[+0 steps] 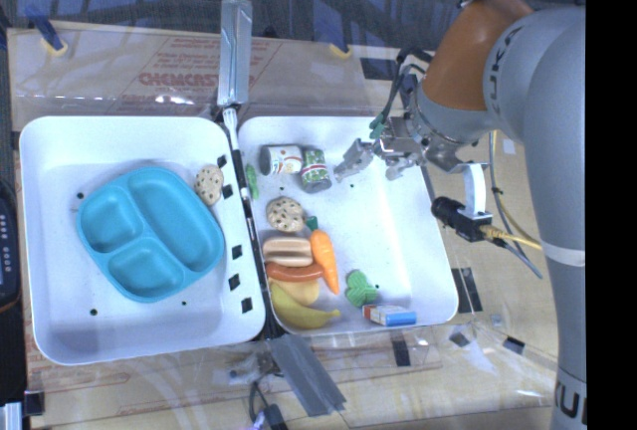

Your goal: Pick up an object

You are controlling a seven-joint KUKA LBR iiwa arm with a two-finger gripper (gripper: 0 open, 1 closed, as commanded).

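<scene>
Camera view, one moment, task: pick up an object.

Item 1: two-finger metal gripper (376, 159), at two o'clock over the right shallow white plastic bin (418, 249). Fingers spread apart, nothing between them.

Item 2: short green-labelled tin can (315, 169), lying just beside the left fingertip at its nine o'clock; judged the likeliest target.

Item 3: small white-and-red labelled can (283, 159), touching or nearly touching the green one on its nine o'clock side.

Item 4: round chocolate-chip toy cookie (285, 213), at six o'clock of the cans.

Item 5: toy hot dog in a bun (291, 254), orange plastic carrot (323, 259) and yellow plastic banana (299, 311), packed together along the bin's seven o'clock edge.

Item 6: green plastic vegetable piece (359, 288) and small white-and-blue box (390, 317), at five o'clock.

Item 7: left white bin (60, 319) with blue three-compartment tray (149, 232); second cookie (209, 184) at the tray's two o'clock.

Risk: the green can appears to lie on its side, so a finger landing off-centre may roll it against its neighbour. Closing too high would likely catch nothing
</scene>
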